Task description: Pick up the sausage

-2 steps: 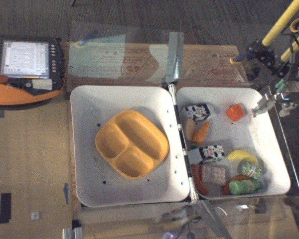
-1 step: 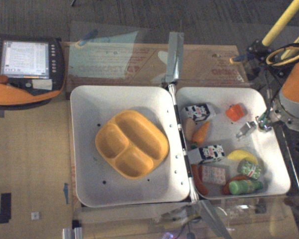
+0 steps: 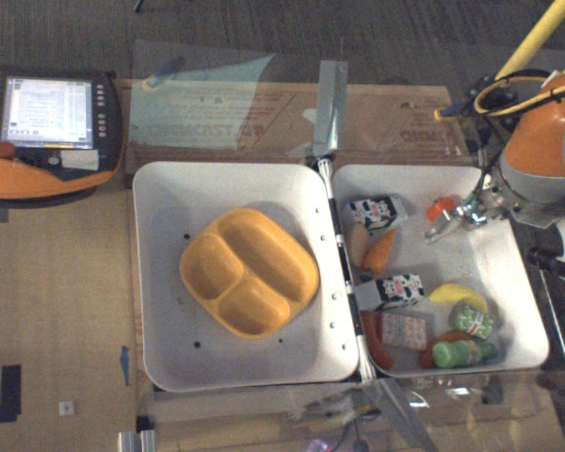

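The sausage (image 3: 376,341) is lying at the right bin's (image 3: 532,295) lower left edge. The pincer (image 3: 452,217) is hovering above that bin's upper right, released, grasping nothing.

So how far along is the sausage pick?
Nothing looks done yet. The sausage lies at the right bin's near-left edge. The hand is low at the bin's far side, well away from it. Still left: reach it, grip, lift.

Yellow tray (image 3: 250,271); red sausage (image 3: 376,342); 2 white bins (image 3: 160,252); green bottle (image 3: 461,353).
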`<state>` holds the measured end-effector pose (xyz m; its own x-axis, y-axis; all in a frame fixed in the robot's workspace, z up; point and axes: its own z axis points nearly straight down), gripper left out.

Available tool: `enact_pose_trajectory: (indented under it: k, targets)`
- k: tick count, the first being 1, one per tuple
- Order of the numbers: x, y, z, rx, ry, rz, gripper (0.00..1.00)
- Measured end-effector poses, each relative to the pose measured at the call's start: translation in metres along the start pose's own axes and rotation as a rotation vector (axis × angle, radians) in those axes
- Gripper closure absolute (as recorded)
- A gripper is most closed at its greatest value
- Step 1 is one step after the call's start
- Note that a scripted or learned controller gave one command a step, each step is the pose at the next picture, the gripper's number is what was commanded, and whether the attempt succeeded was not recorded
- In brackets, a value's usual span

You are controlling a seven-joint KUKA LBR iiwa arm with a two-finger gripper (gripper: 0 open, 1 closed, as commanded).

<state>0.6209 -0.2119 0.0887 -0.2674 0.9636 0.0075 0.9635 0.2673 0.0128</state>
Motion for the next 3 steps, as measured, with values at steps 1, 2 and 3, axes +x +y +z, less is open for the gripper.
enact_pose_trajectory:
  k: [1, 2, 3]
  targets:
    - [-0.009, 0.046, 0.001, 0.031, 0.024, 0.114, 0.00]
    - [-0.012, 0.050, -0.011, 0.012, 0.005, 0.111, 1.00]
    - [-0.006, 0.051, -0.010, 0.019, 0.019, 0.107, 0.00]
